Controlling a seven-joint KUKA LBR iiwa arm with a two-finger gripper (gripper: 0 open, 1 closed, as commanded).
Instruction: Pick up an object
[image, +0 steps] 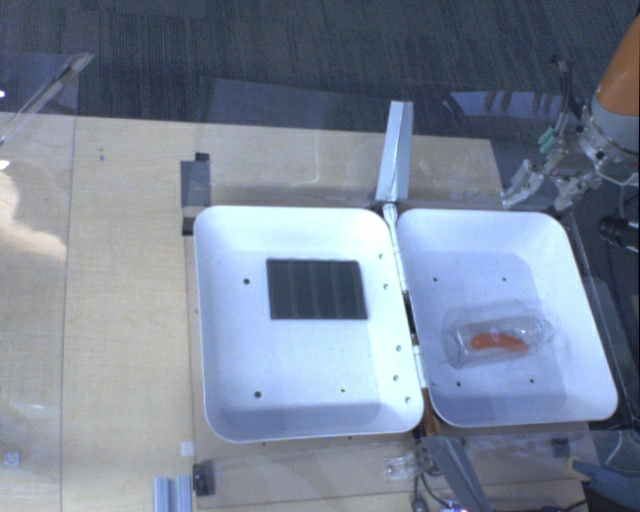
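Where it lies in the right bin, the clear bottle, seemingly orange-filled, runs left-right; my gripper fingers' state: cannot tell.

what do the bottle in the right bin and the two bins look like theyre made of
Bottle: apparently clear, glossy plastic; the bin floor and something orange inside show through it. Right bin and left bin: likely moulded white plastic, smooth, slightly sheeny, with rounded corners. Painted metal can't be ruled out.
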